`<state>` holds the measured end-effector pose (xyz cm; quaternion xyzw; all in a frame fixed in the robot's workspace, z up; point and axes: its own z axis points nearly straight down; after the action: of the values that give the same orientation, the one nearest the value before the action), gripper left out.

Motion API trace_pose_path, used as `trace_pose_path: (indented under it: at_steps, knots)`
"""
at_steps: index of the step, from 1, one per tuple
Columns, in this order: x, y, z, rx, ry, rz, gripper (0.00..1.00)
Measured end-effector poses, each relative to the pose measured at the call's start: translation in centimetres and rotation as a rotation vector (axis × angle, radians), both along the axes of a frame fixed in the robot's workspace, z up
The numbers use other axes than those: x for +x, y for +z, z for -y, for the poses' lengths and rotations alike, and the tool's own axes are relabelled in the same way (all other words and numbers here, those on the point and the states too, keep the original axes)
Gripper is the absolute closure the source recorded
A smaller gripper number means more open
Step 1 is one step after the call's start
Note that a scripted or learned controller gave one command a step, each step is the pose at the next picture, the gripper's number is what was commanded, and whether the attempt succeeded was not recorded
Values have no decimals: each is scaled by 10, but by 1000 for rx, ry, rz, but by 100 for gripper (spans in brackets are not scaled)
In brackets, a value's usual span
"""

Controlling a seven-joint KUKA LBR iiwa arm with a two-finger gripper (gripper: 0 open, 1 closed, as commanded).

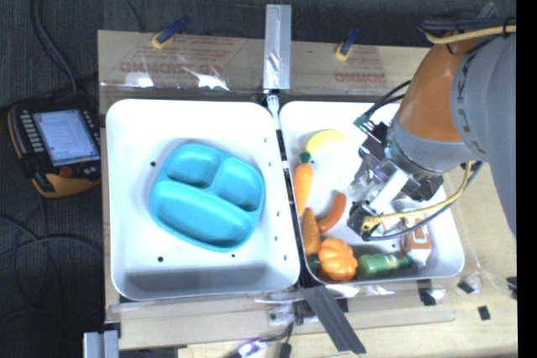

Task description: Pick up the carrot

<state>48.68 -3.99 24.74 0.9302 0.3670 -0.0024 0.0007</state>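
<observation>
The carrot, orange with a dark green top, lies lengthwise along the left wall of the right bin, its top pointing to the far side. The gripper hangs over the middle of the right bin, to the right of the carrot and apart from it. A red sausage-shaped piece lies between the two. Nothing is visible in the gripper's grasp.
In the right bin lie a yellow fruit at the back, a second orange piece, an orange pumpkin-like thing, a green bottle and a small orange-white box. The left bin holds a blue divided plate.
</observation>
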Motion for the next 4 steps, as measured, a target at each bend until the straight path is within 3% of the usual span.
trace_pose_path:
  at_steps: [1,2,3,4]
  knots:
    - [-3,32,-66,-1,-128,1,100]
    - [-4,15,-84,-1,-63,-2,100]
    - [-4,23,-83,-4,-62,-7,100]
    - [-4,17,-130,-1,-217,-2,100]
